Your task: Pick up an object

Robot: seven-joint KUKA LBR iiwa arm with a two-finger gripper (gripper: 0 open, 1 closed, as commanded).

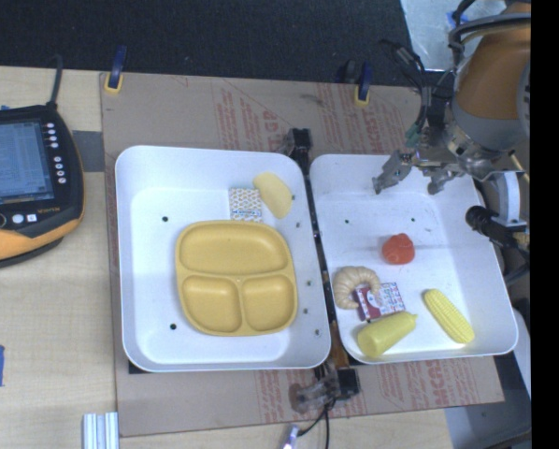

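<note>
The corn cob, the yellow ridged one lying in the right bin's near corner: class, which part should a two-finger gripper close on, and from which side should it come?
Probably the middle of the yellow ridged corn cob, from straight above. It lies flat and slantwise in the right white bin, apart from its neighbours, so the gripper, now open, could close across its narrow width.

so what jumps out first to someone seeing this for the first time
A big yellow divided plate fills the middle of the left bin. In the right bin, a red tomato-like toy sits alone mid-bin, with the open gripper hovering above the bin's far end.
</note>
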